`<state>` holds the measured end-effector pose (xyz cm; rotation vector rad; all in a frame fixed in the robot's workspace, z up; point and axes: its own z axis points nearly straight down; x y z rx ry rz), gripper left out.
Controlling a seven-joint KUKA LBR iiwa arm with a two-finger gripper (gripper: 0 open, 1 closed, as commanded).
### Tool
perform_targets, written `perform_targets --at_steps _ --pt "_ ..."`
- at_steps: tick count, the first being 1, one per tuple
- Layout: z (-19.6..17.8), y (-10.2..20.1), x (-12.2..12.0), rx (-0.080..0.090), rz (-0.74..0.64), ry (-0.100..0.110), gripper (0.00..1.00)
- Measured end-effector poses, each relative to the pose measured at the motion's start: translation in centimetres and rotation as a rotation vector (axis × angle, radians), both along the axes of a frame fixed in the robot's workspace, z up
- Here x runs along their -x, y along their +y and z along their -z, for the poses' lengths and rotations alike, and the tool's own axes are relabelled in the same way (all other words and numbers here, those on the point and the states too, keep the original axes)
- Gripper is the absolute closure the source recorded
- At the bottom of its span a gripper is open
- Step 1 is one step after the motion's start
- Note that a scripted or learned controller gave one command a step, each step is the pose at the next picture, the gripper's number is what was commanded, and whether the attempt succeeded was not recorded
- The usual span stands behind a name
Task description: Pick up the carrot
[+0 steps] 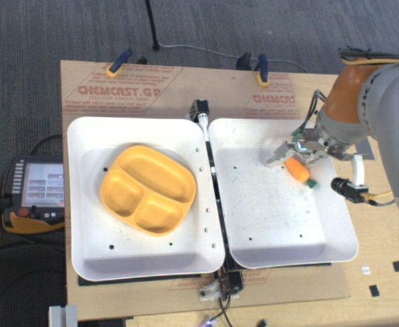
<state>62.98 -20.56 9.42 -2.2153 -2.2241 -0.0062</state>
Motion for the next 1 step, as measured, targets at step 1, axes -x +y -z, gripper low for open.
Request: perform_targets --at_steps 1 --pt "-0.98 -0.11 0.02 0.004 -0.001 0.000 1.00"
